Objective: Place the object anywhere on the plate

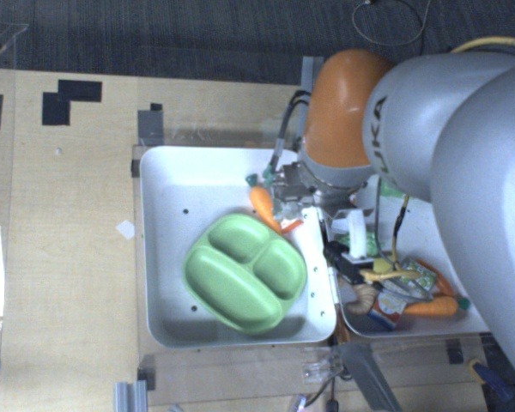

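Left bin (pixel 163 256): green divided plate (pixel 245 271) at its centre. You see an orange carrot (pixel 263 206) near the bin's upper right corner, beside the plate's rim, under the gripper (pixel 290 197); finger state cannot be told. Right bin (pixel 412 326): mixed clutter.

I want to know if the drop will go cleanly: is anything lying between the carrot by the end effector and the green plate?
Nothing visible does. The carrot sits at the end effector, right beside the upper right rim of the green plate in the left bin. No other item lies between them, and the plate's three compartments look bare.
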`<state>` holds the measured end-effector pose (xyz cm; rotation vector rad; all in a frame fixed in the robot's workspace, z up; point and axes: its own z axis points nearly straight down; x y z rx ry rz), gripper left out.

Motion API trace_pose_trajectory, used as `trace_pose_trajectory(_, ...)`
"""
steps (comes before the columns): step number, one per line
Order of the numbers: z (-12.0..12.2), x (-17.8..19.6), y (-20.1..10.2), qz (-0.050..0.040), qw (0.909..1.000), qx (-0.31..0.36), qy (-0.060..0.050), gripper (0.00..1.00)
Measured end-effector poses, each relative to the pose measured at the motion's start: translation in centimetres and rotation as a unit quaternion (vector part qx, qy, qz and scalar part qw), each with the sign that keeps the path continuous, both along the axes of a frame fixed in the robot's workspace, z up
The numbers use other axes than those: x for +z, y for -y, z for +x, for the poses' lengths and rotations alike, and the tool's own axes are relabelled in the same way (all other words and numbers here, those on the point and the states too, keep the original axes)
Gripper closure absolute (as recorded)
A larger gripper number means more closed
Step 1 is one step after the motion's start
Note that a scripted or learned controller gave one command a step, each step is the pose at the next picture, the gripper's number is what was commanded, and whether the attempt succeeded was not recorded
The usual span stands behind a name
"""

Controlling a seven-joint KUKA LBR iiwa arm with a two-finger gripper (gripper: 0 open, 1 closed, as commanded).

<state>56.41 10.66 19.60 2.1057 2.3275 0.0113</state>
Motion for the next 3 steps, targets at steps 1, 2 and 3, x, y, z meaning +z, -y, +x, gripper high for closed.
trace_pose_trajectory(1, 0.0, 0.0, 0.0, 0.0000, 1.0000, 0.000, 0.000, 0.00)
trace_pose_trajectory(2, 0.2, 1.1, 0.0, 0.0010, 1.0000, 0.001, 0.002, 1.00)
trace_pose_trajectory(3, 0.2, 1.1, 0.0, 0.0010, 1.0000, 0.000, 0.002, 0.00)
